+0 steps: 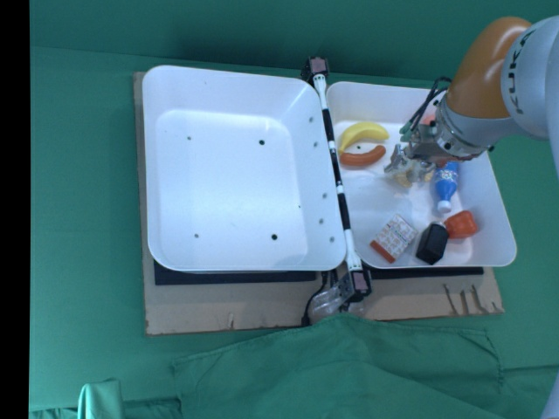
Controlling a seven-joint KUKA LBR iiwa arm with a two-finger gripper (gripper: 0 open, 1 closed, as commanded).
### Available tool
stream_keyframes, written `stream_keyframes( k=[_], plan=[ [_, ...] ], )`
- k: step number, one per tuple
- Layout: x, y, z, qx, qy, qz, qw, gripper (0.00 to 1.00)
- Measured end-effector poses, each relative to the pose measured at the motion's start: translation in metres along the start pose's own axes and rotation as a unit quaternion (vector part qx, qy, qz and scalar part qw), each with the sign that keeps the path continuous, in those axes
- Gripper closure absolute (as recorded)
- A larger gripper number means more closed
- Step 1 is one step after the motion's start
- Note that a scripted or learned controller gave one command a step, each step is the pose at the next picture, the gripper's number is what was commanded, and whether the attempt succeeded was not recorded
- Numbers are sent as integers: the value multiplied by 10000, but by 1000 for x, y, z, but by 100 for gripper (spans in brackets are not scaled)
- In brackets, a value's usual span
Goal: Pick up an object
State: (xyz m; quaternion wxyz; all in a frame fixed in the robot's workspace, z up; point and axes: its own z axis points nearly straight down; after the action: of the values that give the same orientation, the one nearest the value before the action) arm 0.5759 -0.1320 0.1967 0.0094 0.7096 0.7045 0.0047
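Right bin (pixel 493 234) with banana (pixel 363 132), sausage (pixel 362 156), bottle (pixel 446 187), claw (pixel 409 169) state unclear, left bin (pixel 175 85)

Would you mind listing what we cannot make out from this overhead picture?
- End effector, camera view: the wrist covers it from above, so whether it grips anything is unclear.
- A small yellowish item under it: mostly hidden by the arm, too small to identify.
- Small box: its printing is too small to read.
- Blue and white bottle: its top end is tucked under the wrist.
- Arm: cut off by the right edge.
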Motion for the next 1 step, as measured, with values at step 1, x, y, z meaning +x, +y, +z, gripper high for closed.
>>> stream_keyframes(
  k=[1],
  plan=[
    [-4, 0, -45, 58, 17, -19, 10000, 100]
  ],
)
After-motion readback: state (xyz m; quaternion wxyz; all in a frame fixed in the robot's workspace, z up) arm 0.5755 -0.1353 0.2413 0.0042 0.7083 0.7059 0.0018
